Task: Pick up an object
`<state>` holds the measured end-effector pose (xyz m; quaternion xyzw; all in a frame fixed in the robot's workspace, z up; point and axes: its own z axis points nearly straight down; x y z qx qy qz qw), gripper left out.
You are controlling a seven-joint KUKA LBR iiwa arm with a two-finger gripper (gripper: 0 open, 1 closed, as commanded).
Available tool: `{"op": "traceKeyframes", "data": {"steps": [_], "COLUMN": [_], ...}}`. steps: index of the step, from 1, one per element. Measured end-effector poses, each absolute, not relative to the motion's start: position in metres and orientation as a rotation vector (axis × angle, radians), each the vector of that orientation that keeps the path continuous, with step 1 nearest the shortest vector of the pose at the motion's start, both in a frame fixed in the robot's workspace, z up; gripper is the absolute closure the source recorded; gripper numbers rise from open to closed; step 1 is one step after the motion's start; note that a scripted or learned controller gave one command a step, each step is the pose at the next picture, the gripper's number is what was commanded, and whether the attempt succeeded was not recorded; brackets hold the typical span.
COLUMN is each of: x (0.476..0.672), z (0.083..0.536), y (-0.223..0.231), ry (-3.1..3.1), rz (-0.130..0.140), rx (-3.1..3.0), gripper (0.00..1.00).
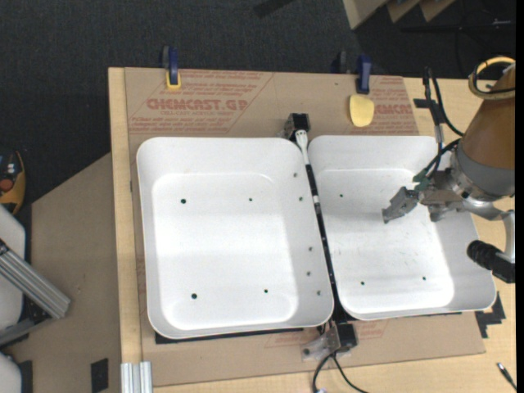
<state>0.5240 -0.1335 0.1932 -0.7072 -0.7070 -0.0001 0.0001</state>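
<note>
My gripper (pixel 396 207) hangs over the right white bin (pixel 360 297), a little right of that bin's middle, with its tip pointing left and down towards the bin floor. The grey arm with its orange band (pixel 494 137) reaches in from the right edge. The view is too small to tell how the gripper's tip is set or whether anything is in it. A small pale yellow object (pixel 361 110) lies on the brown board behind the right bin, outside it and well away from the gripper.
The left white bin (pixel 164 301) sits beside the right one, with a black cable strip (pixel 315 219) along the seam between them. Blue clamps (pixel 171 59) hold the cardboard board at the back. Cables and a connector (pixel 337 340) lie at the front edge.
</note>
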Motion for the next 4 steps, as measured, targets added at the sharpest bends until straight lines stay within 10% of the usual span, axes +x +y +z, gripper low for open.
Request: {"op": "traceKeyframes", "data": {"steps": [1, 2, 3, 4], "x": [0.521, 0.520, 0.568, 0.566], "z": [0.404, 0.405, 0.282, 0.389], "y": [-0.111, -0.112, -0.076, -0.048], "ry": [-2.238, -2.228, -2.221, -2.234], "rz": [-0.020, -0.003, 0.008, -0.014], "rx": [-2.230, -2.223, -2.211, -2.223], "gripper": [0.00, 1.00, 1.00, 1.00]}}
